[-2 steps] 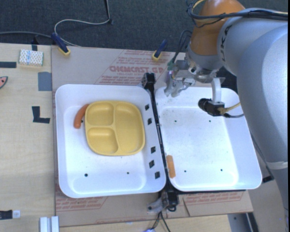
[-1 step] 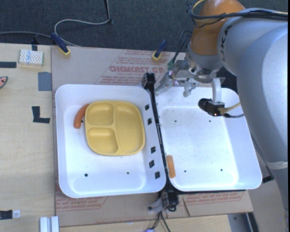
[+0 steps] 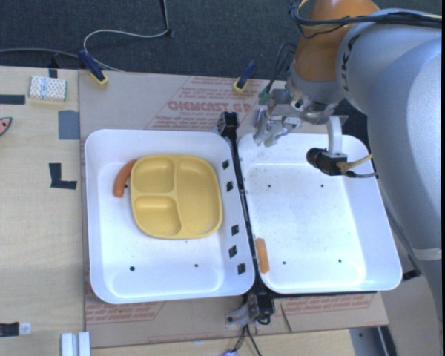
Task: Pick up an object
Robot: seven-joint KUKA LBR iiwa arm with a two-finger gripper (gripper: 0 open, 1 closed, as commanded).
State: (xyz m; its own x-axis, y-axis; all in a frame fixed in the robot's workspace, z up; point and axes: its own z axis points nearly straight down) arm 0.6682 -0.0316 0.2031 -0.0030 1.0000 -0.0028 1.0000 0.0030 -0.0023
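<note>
Nothing is picked up yet — the gripper (image 3: 271,132) hangs over the right bin's (image 3: 371,273) far-left corner, and whether its jaws are released or clenched cannot be told. Candidates lie apart: a carrot (image 3: 262,255) at that bin's near-left edge — another beside the yellow plate (image 3: 176,196).

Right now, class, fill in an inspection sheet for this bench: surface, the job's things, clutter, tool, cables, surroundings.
Surface: two white bins, left bin and right bin, on cardboard.
Job's things: yellow divided plate and orange carrot beside it in left bin; small orange piece at right bin's left edge.
Clutter: nothing seen in the bins.
Tool: tool over right bin's far left corner; holds nothing visible.
Cables: white cable behind bench.
Surroundings: blue-yellow clamps; black tape marks.
</note>
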